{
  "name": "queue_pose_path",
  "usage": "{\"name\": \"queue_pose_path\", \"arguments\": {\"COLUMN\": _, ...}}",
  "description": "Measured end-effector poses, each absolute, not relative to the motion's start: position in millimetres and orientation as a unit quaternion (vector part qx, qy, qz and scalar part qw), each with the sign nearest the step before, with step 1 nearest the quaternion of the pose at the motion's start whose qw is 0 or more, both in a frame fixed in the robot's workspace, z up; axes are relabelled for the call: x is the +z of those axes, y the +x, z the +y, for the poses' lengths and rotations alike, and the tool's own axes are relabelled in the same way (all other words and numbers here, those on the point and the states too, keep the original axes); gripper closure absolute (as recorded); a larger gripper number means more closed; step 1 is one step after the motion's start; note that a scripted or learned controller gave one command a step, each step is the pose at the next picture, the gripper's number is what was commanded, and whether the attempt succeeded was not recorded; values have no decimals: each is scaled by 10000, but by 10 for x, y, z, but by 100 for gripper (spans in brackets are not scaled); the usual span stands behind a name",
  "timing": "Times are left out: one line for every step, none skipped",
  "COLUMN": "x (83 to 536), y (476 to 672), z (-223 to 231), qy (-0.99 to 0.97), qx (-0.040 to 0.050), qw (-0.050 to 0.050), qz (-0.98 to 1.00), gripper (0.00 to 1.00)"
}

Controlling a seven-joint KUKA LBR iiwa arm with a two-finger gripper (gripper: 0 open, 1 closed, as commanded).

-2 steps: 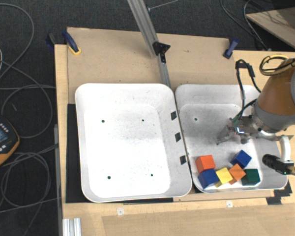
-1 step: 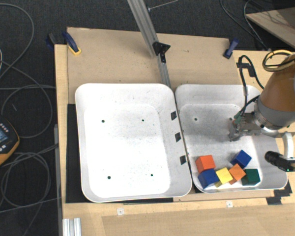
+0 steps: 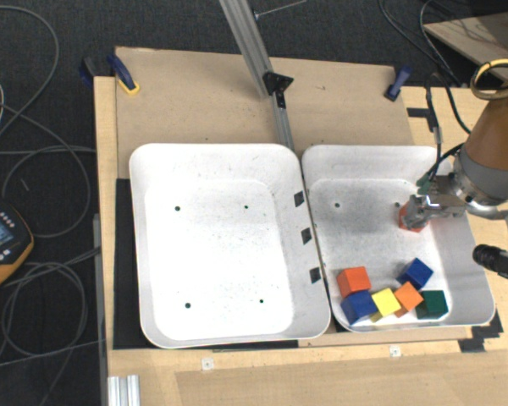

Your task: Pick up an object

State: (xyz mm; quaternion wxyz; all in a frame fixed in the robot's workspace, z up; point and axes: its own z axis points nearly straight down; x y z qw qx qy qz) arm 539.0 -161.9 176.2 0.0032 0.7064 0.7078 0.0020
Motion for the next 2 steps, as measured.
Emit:
{"name": "queue_pose_path", "arguments": {"x": 2383, "y": 5436, "z": -1549, "qy": 7062, "qx": 26, "qw": 41, "qz": 7080, "gripper": 100}}
{"name": "queue_pose_path", "arguments": {"x": 2877, "y": 5452, "z": -1551, "qy": 7065, "qx": 19, "qw": 34, "qz": 7077, "gripper": 100}}
